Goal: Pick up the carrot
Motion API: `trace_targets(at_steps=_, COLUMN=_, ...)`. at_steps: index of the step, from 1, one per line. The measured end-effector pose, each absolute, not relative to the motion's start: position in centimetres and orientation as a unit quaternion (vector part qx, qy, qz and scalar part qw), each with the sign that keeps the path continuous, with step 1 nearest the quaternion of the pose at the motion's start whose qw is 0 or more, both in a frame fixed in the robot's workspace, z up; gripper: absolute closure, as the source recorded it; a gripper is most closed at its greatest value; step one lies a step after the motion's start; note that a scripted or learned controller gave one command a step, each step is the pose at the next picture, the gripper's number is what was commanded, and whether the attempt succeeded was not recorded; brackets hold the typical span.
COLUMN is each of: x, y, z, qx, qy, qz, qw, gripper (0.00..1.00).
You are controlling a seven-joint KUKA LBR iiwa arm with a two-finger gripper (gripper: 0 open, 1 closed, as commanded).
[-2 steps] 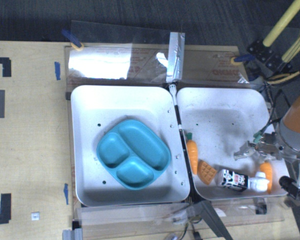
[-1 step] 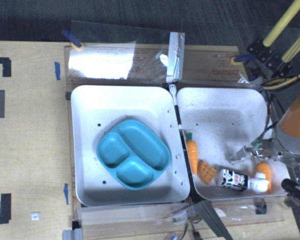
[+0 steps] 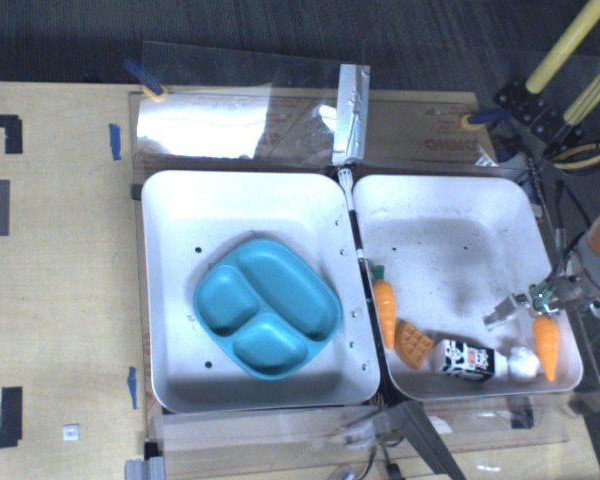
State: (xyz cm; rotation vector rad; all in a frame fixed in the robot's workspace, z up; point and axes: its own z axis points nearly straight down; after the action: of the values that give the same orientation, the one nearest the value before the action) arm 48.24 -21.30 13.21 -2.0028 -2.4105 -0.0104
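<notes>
camera view looks down on two white bins side by side on the worktop (image 3: 50, 218). the left bin (image 3: 170, 218) holds a blue divided plate (image 3: 268, 308). the right bin (image 3: 450, 218) holds the rest: one carrot (image 3: 384, 310) lies along its left wall, green top pointing away from the viewer, with a brown waffle-like cracker (image 3: 413, 343) just beside its lower end. next to the cracker, along the near wall, lies a small black-and-white bottle (image 3: 472, 359) on its side.

a second carrot (image 3: 546, 342) sits near the right wall of the same bin, tip toward the near corner. the gripper (image 3: 533, 305) is right at this carrot's green top, low in the bin, reaching in from the right. its metal parts show as a small cluster there, but whether the fingers are spread or pressed together cannot be told, and nothing shows the carrot between them.

the step in hand looks like the approach or the close on the right-hand carrot; the pick itself is not yet done, since the carrot lies on the bin floor. the next move calls for the gripper to settle over the carrot's body rather than its leafy end, close squarely across it, and lift straight up clear of the bin wall.
</notes>
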Motion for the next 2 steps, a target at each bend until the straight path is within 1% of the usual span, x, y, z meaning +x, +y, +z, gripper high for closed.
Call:
trace_targets(at_steps=1, x=51.4, y=-21.25, z=9.63, qx=-0.496, qy=-0.868, qz=-0.0059, qw=0.002, gripper=0.0)
trace_targets(at_steps=2, x=51.42, y=-21.48, z=10.38, qx=-0.497, qy=-0.867, qz=-0.0036, qw=0.001, gripper=1.0)
